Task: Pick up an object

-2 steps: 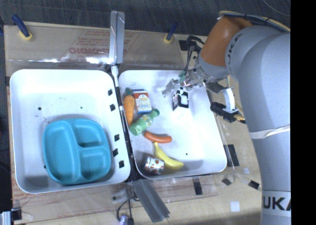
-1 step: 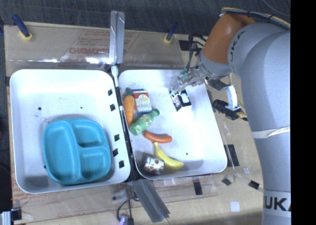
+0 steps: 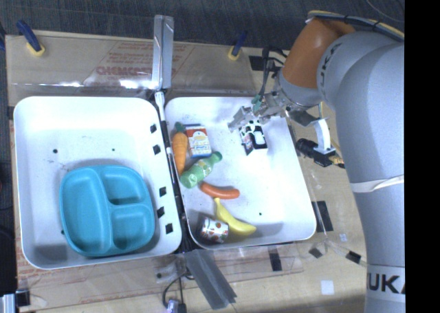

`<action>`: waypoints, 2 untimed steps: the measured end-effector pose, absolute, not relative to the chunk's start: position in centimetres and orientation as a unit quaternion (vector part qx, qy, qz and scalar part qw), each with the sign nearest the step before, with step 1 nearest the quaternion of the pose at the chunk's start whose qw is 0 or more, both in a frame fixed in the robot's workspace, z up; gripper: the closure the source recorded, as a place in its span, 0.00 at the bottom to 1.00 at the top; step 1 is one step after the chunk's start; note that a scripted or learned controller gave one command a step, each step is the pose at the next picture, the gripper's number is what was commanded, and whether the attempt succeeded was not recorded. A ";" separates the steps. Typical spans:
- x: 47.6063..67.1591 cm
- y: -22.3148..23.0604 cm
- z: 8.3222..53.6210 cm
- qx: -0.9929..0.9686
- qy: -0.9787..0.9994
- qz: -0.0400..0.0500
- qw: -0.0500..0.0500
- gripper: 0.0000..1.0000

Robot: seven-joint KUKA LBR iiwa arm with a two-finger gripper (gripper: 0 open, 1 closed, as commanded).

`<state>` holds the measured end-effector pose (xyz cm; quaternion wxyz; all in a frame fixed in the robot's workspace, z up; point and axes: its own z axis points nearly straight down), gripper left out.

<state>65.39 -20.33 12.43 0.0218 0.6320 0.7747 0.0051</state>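
A pale bench (image 3: 82,64), seemingly under clear sheeting, bears two white bins: left (image 3: 34,115), right (image 3: 289,188).

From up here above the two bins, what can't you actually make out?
- Gripper: in the camera view its fingers are too small and dark to tell open from shut.
- Can: label too small to read; the banana covers its side.
- Small carton: print too small.
- Arm: cut off by the lower edge.

Gripper (image 3: 253,137) low over right bin (image 3: 282,188) — carrot (image 3: 179,151), banana (image 3: 232,219) at its left side; blue tray (image 3: 107,210) in left bin (image 3: 41,139).
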 end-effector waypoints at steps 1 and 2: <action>65.8 -21.4 11.0 0.634 0.773 0.004 0.018 0.00; 65.1 -20.8 10.5 0.633 0.774 0.001 0.005 1.00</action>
